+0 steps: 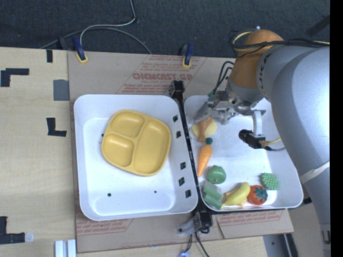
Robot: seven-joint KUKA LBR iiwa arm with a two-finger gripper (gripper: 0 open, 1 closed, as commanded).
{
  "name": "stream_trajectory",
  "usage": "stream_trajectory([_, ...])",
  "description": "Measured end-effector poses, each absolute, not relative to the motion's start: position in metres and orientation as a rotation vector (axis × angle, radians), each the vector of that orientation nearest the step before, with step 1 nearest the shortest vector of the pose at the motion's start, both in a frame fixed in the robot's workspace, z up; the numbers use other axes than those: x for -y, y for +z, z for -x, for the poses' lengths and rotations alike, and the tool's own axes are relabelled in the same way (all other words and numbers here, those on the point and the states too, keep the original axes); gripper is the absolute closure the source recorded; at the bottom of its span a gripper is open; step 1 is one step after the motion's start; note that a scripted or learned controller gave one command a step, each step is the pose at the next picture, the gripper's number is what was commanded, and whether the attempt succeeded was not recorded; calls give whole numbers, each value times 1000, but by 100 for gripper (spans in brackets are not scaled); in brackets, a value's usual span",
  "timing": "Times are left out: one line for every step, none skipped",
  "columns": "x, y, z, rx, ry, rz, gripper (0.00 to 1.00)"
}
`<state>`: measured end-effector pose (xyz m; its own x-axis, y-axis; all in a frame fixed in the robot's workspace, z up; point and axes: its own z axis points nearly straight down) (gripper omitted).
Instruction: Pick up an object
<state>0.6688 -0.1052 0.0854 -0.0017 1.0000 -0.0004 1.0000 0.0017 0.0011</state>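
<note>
The gripper (210, 118) hangs over a pale yellow toy (205, 129) at the right bin's (284, 167) far-left corner; finger state unclear, so centre squarely before closing

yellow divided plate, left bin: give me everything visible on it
The yellow plate looks like matte plastic, a rounded square with three compartments: two smaller ones on its left side and one larger on its right. It lies flat, right way up, turned slightly askew, in the upper middle of the left bin. It rests on the bin floor, apart from the bin walls.
</note>
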Motion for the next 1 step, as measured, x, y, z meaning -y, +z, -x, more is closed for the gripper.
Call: stream_trajectory([95,85,-669,-2222,-1,-2219,0])
